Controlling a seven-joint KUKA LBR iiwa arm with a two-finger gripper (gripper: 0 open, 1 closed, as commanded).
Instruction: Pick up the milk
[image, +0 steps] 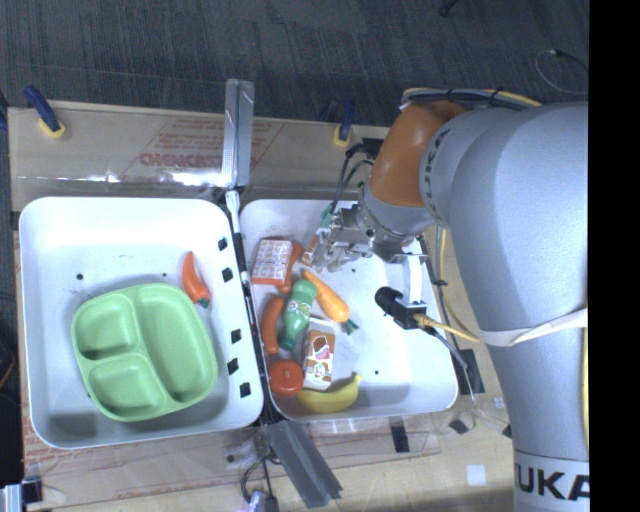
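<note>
Your gripper (322, 255) hovers low; can't tell its spread. Milk (318, 360) lies well below it, wedged among toys.

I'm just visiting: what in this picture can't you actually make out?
- Gripper: its tips are small and cluttered in the camera view, so their state is unclear.
- Milk carton: print too small to read.
- Right bin: the arm covers its right side.
- Box: label blurred.
</note>
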